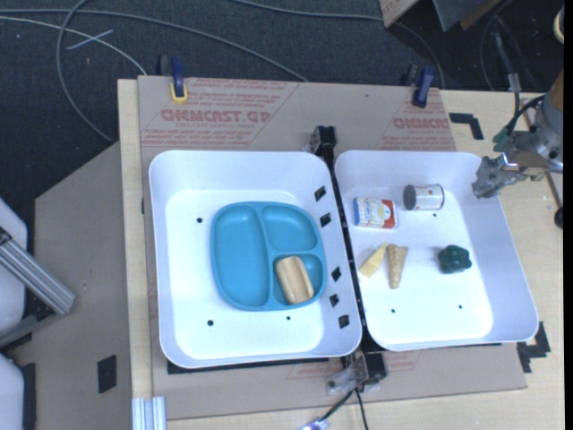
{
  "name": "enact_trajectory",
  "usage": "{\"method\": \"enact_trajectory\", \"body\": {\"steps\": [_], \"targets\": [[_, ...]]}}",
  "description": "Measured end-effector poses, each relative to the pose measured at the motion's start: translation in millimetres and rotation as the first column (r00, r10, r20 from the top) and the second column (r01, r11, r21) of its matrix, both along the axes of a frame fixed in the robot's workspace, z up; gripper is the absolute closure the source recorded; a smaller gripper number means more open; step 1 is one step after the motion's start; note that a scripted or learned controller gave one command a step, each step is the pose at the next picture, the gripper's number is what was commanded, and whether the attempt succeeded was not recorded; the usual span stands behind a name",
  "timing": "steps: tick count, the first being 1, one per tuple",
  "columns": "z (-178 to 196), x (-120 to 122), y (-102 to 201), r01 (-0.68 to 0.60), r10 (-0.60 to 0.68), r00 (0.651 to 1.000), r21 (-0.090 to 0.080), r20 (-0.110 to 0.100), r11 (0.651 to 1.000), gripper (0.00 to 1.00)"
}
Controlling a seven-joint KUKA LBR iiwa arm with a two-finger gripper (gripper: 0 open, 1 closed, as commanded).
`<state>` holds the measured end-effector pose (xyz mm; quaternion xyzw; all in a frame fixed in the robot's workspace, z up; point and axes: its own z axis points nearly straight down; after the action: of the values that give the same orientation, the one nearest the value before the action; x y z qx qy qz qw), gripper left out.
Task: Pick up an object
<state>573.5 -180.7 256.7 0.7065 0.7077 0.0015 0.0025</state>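
Jaws [488,179] over the right bin's [501,276] far right rim, with nothing between them; whether they are spread or pressed together cannot be told.
In that bin lie a small metal can [423,196] near the far edge, a red-and-white carton [374,212] beside it, two pale wedges [385,262] toward the middle divider, and a green lump [454,258] toward the right. The left bin [179,321] holds a blue divided plate [255,253] with a tan roll [294,278] in its near right compartment.
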Motion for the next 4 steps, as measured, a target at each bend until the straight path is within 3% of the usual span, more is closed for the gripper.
{"method": "enact_trajectory", "body": {"steps": [1,2,4], "targets": [[12.3,0.8,0.0,0.000,0.000,1.000,0.001,-0.002,1.000,1.00],[17.0,8.9,48.6,-0.003,0.003,1.000,0.002,-0.003,1.000,1.00],[-13.3,21.9,156.2,-0.004,0.004,1.000,0.004,-0.009,1.000,1.00]]}}
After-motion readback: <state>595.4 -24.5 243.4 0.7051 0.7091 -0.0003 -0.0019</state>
